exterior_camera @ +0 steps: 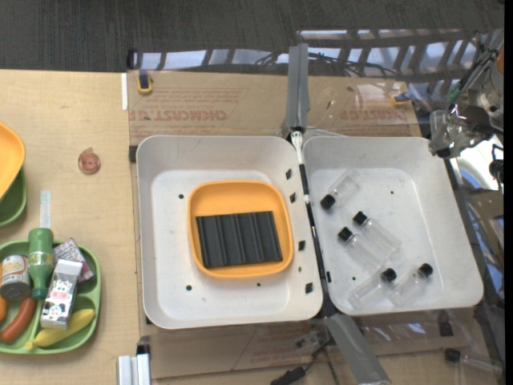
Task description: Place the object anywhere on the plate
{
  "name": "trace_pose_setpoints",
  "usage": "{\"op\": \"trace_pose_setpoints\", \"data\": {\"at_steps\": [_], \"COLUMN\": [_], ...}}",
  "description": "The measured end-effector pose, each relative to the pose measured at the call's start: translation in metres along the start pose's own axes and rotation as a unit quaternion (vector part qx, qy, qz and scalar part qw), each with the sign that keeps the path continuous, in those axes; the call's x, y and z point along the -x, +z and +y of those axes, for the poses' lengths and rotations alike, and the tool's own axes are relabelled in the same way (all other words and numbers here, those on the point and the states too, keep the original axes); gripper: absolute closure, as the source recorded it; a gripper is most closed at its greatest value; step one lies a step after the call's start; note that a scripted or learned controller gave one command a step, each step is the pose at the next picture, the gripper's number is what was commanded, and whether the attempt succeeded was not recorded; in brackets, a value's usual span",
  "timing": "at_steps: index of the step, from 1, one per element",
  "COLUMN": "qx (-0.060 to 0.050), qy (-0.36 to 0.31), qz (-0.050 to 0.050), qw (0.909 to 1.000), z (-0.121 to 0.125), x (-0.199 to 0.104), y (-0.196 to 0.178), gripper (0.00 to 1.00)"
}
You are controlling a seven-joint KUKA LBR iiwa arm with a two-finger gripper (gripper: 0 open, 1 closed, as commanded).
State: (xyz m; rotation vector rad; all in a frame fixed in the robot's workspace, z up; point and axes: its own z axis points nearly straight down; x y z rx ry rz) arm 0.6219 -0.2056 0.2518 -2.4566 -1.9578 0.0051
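— Starting with the camera view: what is cut off or hard to make out?

— The gripper (443, 133) sits at the upper right, over the far right corner of the right bin (449, 215), amid glare and metal clutter. Whether it is apart or together, I cannot tell. Nothing is visibly held in it. The arm above it is cut by the frame edge. On the left, an orange bowl (10, 160) and a green tray (84, 327) of toy food are both partly out of frame.

— Location of the task items?

— The vials (370, 235) lie in the right bin, clear glass with black caps; their bodies are faint against the white floor. The plate (239, 195), orange with a dark ribbed insert, lies in the left bin (160, 239), well apart from them.

— Counts?

— Two bins, one plate, five vials by cap count. Two lie near the bin's front edge, three toward its middle. None touches the plate. One small pink item (90, 161) lies on the bench, left of the bins.
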Motion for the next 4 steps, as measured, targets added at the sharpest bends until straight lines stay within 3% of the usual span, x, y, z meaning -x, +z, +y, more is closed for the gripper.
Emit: {"op": "trace_pose_setpoints", "data": {"at_steps": [1,2,3,4], "qx": [0.001,0.001,0.001,0.002], "qy": [-0.090,-0.160,-0.160,-0.377], "qz": [0.000,0.000,0.000,-0.001], "qw": [0.9959,0.9871,0.9871,0.9263], "z": [0.036,0.037,0.037,0.033], "x": [-0.009,-0.004,-0.004,0.010], "y": [-0.109,-0.181,-0.181,-0.190], "gripper": [1.00,1.00,0.00,0.00]}}
